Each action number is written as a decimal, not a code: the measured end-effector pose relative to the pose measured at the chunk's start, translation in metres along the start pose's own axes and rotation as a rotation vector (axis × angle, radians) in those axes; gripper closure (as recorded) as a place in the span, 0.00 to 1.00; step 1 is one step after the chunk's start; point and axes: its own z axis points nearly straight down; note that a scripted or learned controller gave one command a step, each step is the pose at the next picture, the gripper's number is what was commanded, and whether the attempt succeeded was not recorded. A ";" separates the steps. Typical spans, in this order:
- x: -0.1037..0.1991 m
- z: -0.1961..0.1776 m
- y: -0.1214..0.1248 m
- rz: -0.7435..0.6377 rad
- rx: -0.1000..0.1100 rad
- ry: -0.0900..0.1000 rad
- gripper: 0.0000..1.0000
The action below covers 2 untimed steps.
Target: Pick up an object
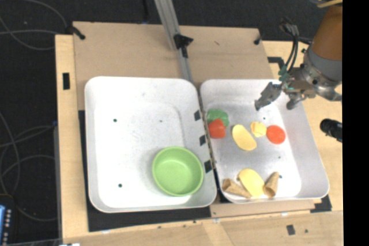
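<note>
Orange ball (276, 134) in rt bin (308, 147), tool (279, 98) above

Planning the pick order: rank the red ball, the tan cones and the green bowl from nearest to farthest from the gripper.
1. Red ball, right bin, just below the gripper.
2. Tan cones, right bin's near edge.
3. Green bowl, left bin.

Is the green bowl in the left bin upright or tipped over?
Upright. The green bowl shows its open mouth and inner floor to the overhead camera, sitting in the left bin.
</note>
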 end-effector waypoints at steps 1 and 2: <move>0.000 0.000 0.000 0.001 0.000 0.000 0.00; -0.004 0.062 -0.004 0.005 0.006 -0.003 0.00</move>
